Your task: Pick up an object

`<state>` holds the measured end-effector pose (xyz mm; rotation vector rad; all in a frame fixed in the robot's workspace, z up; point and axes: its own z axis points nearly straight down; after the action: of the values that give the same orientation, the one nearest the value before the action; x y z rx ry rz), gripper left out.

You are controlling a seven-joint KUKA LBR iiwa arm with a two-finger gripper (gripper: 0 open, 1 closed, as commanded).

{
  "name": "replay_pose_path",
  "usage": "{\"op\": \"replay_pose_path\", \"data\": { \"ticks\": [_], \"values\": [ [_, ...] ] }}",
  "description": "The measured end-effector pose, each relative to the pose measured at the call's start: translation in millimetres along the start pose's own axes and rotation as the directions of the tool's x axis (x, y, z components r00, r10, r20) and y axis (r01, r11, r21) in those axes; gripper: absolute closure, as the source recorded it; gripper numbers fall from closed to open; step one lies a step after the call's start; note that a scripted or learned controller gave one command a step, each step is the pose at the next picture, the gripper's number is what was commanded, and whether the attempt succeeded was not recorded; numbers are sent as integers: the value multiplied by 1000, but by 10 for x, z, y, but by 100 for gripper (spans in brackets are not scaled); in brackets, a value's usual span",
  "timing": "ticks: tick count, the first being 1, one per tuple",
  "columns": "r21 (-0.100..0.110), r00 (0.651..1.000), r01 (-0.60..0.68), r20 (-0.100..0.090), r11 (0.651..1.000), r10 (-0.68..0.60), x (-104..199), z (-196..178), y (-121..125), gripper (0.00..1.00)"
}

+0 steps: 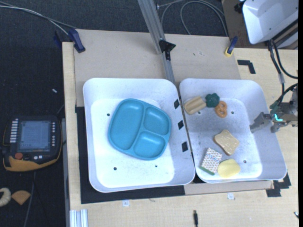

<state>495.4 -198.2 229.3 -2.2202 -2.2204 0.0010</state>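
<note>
Right bin (251, 91): gripper (261, 122) over the rim (fingers indistinct).

Two shallow white bins sit side by side on the bench. The left bin (94, 126) holds a blue divided plate (139, 128), tilted a little off square. The right bin (265, 103) holds six small things: a tan bread roll (194, 104) at the upper left, a dark green piece (212, 99) just beside it, an orange pretzel-like piece (221, 109) next to that, a toast slice (227, 142) near the middle, and at the lower edge a patterned sponge-like block (210, 161) touching a yellow lemon-like lump (228, 168). The gripper (262, 122) hovers over the right bin's right wall (a small teal light glows on it), apart from all the objects
</note>
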Motion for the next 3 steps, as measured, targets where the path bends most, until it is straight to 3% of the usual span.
{"op": "replay_pose_path", "data": {
  "ticks": [1,3],
  "values": [
    [-2,1000,0,1,1000,0,-1,-7,5,0],
    [5,1000,0,-3,1000,0,-21,1043,-2,0]
  ]
}}
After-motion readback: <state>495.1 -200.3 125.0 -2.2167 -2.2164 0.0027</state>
